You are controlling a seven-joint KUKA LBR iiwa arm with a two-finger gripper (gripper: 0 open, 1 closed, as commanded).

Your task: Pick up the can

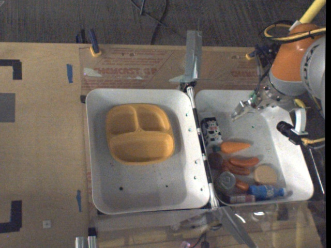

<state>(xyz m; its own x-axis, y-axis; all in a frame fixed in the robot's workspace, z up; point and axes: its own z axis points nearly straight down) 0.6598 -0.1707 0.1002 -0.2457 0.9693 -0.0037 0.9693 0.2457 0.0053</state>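
Where it lies on its side, can [226, 181] looks grey, round-ended.

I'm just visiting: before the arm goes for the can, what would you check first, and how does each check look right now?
1. Can located: ok, the can lies near the left wall of the right bin.
2. Tool position: not ok, the tool hovers at the bin's far end, apart from the can.
3. Tool holding nothing: ok, nothing sits in it.
4. Room around the can: not ok, a sausage and a brown item crowd it.
5. Left bin out of the path: ok, it holds just the yellow tray.
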